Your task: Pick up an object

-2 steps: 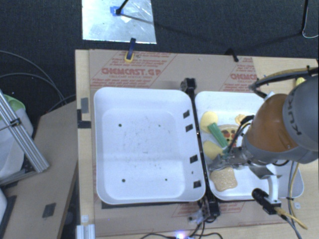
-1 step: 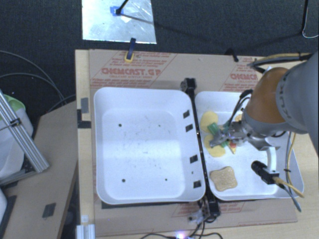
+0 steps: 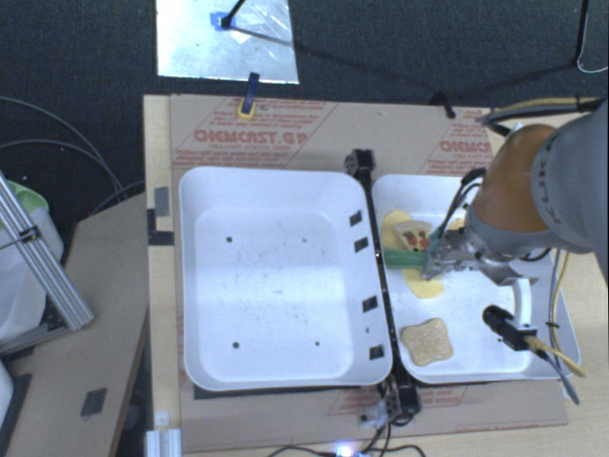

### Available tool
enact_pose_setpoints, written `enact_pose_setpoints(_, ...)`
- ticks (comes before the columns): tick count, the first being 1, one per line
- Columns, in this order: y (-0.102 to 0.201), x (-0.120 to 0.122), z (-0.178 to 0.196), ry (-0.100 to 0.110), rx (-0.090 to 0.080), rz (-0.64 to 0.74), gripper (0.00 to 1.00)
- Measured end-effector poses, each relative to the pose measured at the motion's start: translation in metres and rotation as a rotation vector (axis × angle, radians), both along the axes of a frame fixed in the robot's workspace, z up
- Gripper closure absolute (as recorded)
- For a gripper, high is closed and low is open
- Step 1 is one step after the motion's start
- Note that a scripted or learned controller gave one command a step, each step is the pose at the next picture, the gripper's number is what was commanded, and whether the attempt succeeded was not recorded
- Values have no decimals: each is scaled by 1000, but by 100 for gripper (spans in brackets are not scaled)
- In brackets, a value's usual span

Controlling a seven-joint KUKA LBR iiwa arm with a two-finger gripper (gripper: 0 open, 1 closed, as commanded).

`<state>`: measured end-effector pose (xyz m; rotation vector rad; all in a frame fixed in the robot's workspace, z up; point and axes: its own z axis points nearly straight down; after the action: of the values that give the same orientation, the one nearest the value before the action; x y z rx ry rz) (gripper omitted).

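Reached in over the right-hand bin [image 3: 533,360], grey arm [image 3: 571,184] bulking large, orange band [image 3: 504,184] just above the wrist. Lay well off to the far side of the gripper [image 3: 430,263], the left-hand bin [image 3: 205,198], with nothing but specks on its floor. Hung low over a small heap of flat pale-yellow pieces [image 3: 426,286] near the dividing wall, gripper tip directly above them. Could not tell how far the jaws stood apart, nor whether anything sat between them; too small and too shadowed from above. Poked out from just under the gripper, toward the divider, a green-and-red item [image 3: 404,242], possibly a toy vegetable. Rested a little beyond it, a yellow piece with dark spots [image 3: 400,225]. Sat apart, nearer the front rim, a tan bread-shaped slice [image 3: 427,341].

Judged as the descent onto the heap, nothing lifted yet. Best done by dropping straight down, centring on one piece rather than straddling two, closing only once low enough to catch a thin edge, then rising slowly to check the hold.
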<state>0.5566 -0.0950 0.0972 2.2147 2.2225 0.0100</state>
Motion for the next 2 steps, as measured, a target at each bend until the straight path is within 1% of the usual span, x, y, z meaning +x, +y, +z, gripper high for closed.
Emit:
enact_pose_setpoints(1, 0, 0, -1, 1, 0, 0, 0)
enact_pose_setpoints(2, 0, 1, 10, -2, 0, 1, 100)
